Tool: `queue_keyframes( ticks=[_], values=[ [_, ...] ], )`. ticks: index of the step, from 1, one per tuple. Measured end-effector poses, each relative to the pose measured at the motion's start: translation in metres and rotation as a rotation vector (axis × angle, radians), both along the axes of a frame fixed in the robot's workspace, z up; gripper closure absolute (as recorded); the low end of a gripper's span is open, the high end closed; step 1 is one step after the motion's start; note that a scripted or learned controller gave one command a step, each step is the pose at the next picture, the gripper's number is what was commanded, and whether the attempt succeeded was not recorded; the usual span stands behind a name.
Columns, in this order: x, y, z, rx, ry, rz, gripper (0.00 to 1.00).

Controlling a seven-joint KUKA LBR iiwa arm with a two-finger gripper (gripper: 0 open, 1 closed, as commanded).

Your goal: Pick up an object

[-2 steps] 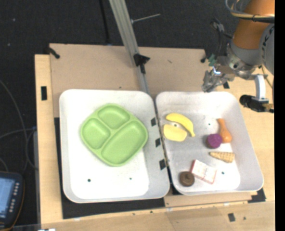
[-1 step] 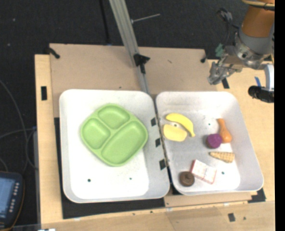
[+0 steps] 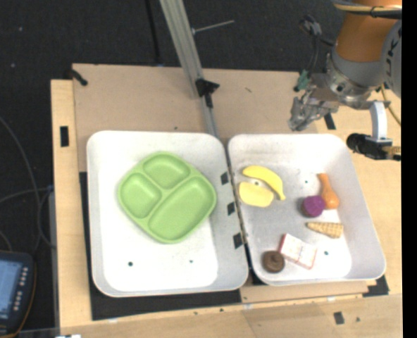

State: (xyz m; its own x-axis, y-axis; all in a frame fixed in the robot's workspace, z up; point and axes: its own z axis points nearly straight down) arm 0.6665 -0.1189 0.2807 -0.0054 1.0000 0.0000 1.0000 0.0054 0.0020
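My gripper (image 3: 303, 118) hangs above the far edge of the right bin (image 3: 286, 146), with nothing visibly between its fingers. Down in that bin lie a yellow banana (image 3: 266, 178) and a pale yellow slice (image 3: 254, 194) at the left. An orange carrot (image 3: 327, 190) and a purple plum-like ball (image 3: 313, 205) sit at the right, with a tan cone (image 3: 325, 229) just below them. Near the front are a small red-and-white box (image 3: 297, 251) and a brown round piece (image 3: 272, 261).
The left bin (image 3: 103, 259) holds a green divided plate (image 3: 167, 196). A slanted metal pole (image 3: 187, 48) stands behind the bins, ending at a black clamp (image 3: 207, 88). A tablet (image 3: 4, 284) lies off the bench at the lower left.
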Motion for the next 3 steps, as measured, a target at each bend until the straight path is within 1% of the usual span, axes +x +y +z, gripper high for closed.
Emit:
queue_keyframes(
  ticks=[1, 2, 3],
  values=[
    [-0.026, 0.042, 0.005, 0.001, 0.002, 0.0, 1.0],
    [-0.042, 0.084, 0.004, 0.001, 0.002, 0.001, 1.0],
    [-0.07, 0.136, -0.01, 0.001, 0.004, 0.001, 1.0]
  ],
)
